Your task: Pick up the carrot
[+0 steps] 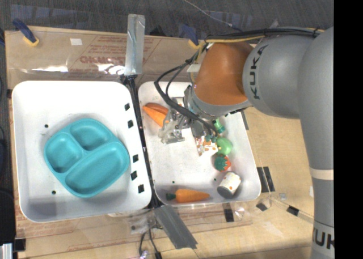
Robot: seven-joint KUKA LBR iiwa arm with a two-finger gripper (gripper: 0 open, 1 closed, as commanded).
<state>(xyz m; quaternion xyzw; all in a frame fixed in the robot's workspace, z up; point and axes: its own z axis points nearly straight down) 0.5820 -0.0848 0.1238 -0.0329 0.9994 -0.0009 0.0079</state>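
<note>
Brown cardboard-covered bench (170, 48) w/ two white bins side by side, dark floor behind.

Left bin (34, 105): one teal divided plate (86, 156), three compartments, sitting mid-bin, tilted diagonally.

Right bin (164, 170): several items. Carrot (155, 113) at upper left corner of bin, near the divider; long axis runs roughly left-right, slightly down to the right, right end tucked under the gripper assembly. 2nd orange carrot-like piece (191, 196) lies near front wall, axis left-right, darker tip at left. Right side of bin: small patterned card-like item (207, 147), green round item (224, 145), red/green item (222, 163), white cup (229, 185) on its side.

Gripper (173, 129) hangs over upper-mid part of right bin, just beside carrot's right end. Fingers: can't tell how far apart, metal parts cluttered. Whether it touches the carrot: can't tell. Grey arm w/ orange band (224, 76) comes in from right.
</note>
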